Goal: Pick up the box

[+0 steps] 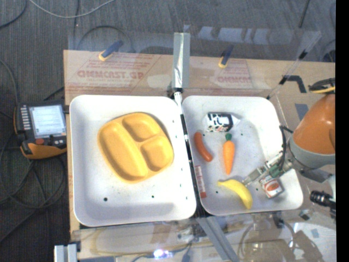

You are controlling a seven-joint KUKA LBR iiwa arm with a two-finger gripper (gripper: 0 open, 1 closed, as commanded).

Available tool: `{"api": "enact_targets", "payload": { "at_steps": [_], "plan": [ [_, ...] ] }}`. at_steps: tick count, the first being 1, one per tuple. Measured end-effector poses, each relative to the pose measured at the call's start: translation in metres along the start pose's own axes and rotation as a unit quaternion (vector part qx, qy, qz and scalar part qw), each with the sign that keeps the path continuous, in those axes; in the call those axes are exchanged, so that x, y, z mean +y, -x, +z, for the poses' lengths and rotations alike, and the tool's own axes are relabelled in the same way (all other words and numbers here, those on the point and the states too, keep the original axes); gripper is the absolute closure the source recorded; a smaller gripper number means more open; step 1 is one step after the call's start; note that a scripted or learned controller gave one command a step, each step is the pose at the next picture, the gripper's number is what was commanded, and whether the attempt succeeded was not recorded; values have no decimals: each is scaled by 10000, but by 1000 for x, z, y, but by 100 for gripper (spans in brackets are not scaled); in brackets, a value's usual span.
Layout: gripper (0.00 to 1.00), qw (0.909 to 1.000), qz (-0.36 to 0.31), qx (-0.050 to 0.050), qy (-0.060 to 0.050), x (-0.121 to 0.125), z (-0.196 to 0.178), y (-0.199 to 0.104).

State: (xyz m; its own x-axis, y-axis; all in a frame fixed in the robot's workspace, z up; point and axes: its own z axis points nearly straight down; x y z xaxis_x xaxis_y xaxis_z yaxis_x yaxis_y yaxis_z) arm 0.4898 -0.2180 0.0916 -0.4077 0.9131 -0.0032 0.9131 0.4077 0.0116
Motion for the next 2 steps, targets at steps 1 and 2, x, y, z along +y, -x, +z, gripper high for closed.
{"api": "enact_targets", "payload": {
  "at_steps": [1, 2],
  "plan": [
    [0, 10000, 31, 6, -59, -5, -134, 3],
    [0, 9978, 657, 5, -57, -5, -154, 4]
  ]
}}
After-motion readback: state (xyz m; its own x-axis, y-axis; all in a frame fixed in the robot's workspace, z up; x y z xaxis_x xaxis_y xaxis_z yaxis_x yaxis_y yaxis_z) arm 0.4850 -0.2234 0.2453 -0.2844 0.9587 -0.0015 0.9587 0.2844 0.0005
